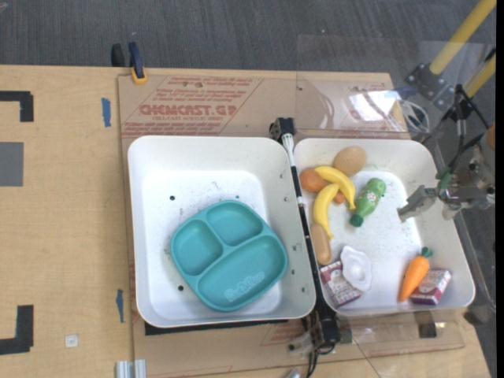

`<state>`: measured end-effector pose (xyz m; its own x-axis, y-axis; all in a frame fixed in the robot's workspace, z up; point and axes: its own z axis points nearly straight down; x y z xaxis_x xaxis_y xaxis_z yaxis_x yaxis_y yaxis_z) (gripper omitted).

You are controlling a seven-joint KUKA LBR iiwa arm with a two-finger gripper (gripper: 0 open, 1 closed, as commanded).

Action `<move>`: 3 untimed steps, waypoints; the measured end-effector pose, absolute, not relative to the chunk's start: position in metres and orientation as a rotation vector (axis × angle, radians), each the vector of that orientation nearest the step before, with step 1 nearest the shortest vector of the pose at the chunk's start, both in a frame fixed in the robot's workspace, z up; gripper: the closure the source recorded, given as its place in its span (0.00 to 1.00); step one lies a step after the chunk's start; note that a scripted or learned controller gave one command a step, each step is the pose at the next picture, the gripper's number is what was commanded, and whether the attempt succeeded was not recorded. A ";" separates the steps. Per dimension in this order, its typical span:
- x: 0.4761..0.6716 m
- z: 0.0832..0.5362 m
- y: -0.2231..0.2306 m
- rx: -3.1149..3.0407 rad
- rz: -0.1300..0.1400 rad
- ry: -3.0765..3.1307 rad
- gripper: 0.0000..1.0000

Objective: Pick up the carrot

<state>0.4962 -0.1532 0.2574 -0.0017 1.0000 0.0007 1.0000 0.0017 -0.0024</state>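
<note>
The carrot [413,277] is orange with a green top and lies in the right bin's [394,176] near right corner, pointing toward the front. It rests against a purple box [432,287]. My gripper [417,202] hangs over the right side of the same bin, up and back from the carrot and apart from it. Nothing shows in its grasp.
The right bin also holds a banana [327,199], a green bottle [367,198], an orange ball [313,180], a tan egg shape [349,161], a bread stick [321,243], a white piece [355,265] and a small carton [339,284]. A teal divided plate [228,255] lies in the left bin [157,172].
</note>
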 end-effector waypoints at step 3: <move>0.483 0.090 -0.164 -1.165 0.004 -2.932 0.00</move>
